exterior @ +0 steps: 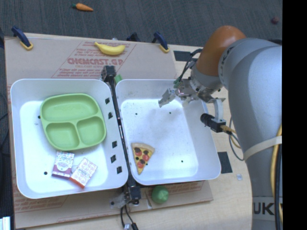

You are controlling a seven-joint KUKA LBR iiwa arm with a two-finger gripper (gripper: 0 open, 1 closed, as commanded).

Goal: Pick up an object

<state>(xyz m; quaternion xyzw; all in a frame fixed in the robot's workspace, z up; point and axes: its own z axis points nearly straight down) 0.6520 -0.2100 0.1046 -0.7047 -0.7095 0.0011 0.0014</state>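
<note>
A toy pizza slice (141, 156) lies near the front left of the right bin (192, 147). In the left bin (21, 143) a green divided plate (73, 120) sits above two small snack packets (64, 165) (84, 172). My gripper (169, 97) hangs over the back edge of the right bin, well behind the pizza slice, with nothing visible between its fingers. The grey arm with its orange band (223, 44) reaches in from the right.
A toy banana (110, 48) rests on the cardboard behind the bins. A green ball (160, 194) sits in front of the right bin. A small carrot (84, 6) lies on the floor at the back. Blue clamps (22, 37) hold the board.
</note>
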